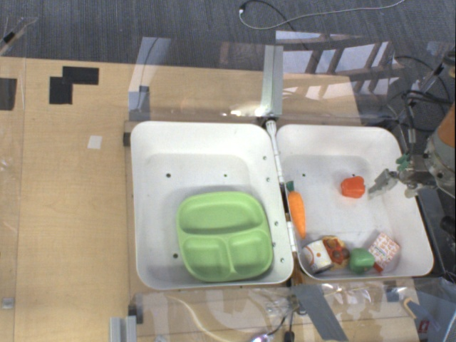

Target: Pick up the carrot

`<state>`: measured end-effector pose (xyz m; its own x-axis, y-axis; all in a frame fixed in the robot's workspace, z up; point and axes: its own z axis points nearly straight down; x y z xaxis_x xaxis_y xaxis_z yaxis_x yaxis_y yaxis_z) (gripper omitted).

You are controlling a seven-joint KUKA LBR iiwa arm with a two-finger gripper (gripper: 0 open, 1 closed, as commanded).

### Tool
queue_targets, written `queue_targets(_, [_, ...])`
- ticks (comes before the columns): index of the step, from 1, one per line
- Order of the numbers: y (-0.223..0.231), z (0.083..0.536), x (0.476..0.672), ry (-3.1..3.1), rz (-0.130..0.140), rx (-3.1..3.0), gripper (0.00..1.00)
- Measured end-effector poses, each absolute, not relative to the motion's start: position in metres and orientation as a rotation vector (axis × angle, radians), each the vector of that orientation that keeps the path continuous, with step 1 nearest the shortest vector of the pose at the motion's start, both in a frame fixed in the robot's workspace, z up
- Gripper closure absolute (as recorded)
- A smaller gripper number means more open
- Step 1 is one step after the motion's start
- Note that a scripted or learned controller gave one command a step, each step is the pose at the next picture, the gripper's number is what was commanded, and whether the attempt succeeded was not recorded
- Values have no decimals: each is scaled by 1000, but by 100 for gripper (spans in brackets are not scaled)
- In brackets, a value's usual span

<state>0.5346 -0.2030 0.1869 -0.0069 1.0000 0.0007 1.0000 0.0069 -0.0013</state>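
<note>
Carrot (296, 214): lies along left wall of right bin (335, 135).
Gripper (385, 182): fingers apart, holding nothing.
Advice: approach from above, close across carrot's width.

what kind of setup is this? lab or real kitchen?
Likely a robot lab test bench: two white bins side by side on a wooden bench, toy food like a carrot, and loose cable on carpet.

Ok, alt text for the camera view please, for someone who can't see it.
The carrot lies along the right bin's left wall, while the gripper hovers at that bin's right side near a red toy. A green tray sits in the left bin.
</note>
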Motion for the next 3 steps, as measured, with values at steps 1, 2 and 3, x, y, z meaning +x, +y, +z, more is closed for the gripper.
queue_targets(1, [-206,188,544,-2377,-2,-2058,0])
queue_targets(2, [-153,168,555,-2421,0,-2000,0])
queue_targets(3, [-52,182,547,-2537,0,-1849,0])
